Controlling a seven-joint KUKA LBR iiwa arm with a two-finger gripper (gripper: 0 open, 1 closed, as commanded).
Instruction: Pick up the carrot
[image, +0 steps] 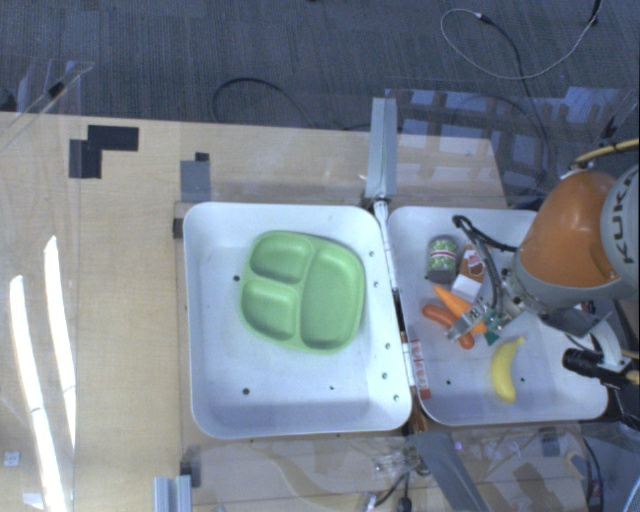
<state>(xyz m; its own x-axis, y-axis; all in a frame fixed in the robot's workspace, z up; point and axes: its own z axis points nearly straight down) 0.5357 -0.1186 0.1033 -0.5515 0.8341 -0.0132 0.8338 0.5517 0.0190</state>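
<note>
The carrot is an orange stick lying at a slant in the left half of the right bin. My gripper is low over the carrot's right end, reaching in from the right below the arm's orange band. Its tip overlaps the carrot and a small green piece beside it. The part of the carrot under the gripper is hidden. I cannot make out whether the carrot is held.
A red-orange piece lies just left of the carrot. A green-labelled can and a small red-and-white item stand behind it. A yellow banana lies in front. The left bin holds a green divided plate.
</note>
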